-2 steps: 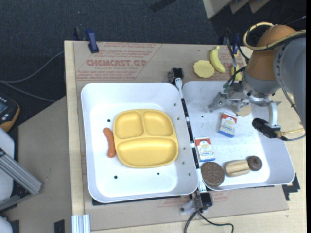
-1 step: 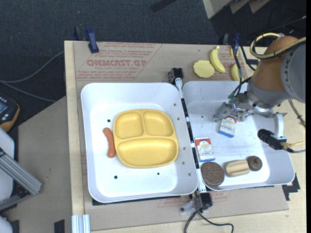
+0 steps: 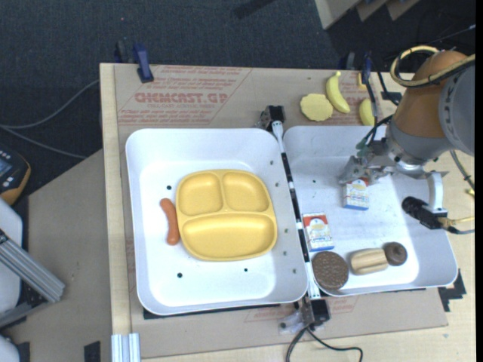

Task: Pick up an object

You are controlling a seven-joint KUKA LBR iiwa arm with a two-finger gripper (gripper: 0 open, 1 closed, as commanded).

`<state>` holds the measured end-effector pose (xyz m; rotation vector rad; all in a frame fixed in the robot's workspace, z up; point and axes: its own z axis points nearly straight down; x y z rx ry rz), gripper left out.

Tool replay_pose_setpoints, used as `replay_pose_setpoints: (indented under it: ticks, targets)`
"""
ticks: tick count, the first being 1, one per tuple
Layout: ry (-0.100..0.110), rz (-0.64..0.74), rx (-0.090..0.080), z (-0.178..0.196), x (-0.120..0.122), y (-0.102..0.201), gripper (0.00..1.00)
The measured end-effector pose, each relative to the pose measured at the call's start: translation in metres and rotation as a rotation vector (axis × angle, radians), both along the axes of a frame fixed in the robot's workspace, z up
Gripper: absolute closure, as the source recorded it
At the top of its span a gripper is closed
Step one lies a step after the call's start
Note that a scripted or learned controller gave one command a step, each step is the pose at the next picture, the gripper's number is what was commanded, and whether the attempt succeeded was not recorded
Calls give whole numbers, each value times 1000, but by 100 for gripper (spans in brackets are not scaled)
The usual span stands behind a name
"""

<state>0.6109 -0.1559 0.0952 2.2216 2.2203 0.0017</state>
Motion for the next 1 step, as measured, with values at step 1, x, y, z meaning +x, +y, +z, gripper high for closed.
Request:
replay_pose_setpoints:
  ticks: [1]
  targets:
    - [-10, 9, 0, 96, 26, 81, 100]
